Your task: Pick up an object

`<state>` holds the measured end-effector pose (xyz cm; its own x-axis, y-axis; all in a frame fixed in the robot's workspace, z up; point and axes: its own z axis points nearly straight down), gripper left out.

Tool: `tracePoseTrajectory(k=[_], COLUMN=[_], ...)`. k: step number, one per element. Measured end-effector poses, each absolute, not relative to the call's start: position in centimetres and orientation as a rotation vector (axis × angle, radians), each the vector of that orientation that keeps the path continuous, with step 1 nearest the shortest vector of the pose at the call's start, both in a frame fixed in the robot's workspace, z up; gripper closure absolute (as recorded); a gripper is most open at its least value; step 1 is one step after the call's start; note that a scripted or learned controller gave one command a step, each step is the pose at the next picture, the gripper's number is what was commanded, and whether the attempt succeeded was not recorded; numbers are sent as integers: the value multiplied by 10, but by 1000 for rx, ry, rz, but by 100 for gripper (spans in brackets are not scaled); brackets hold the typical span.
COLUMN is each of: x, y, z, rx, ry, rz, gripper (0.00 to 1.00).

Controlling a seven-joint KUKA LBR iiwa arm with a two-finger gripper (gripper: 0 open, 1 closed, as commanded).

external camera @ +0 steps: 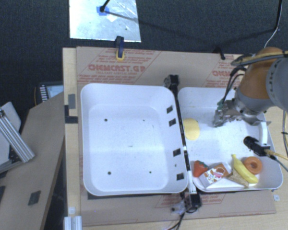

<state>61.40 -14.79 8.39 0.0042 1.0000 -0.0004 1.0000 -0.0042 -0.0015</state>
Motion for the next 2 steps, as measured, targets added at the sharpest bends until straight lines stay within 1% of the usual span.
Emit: tracePoseTrajectory(k=[1, 2], x=[659, 598], y=[-106, -96], z=[110, 200], rx=[-2217, -2224], ry=[-2235, -2226], rz=[-8, -7], gripper=[100, 100])
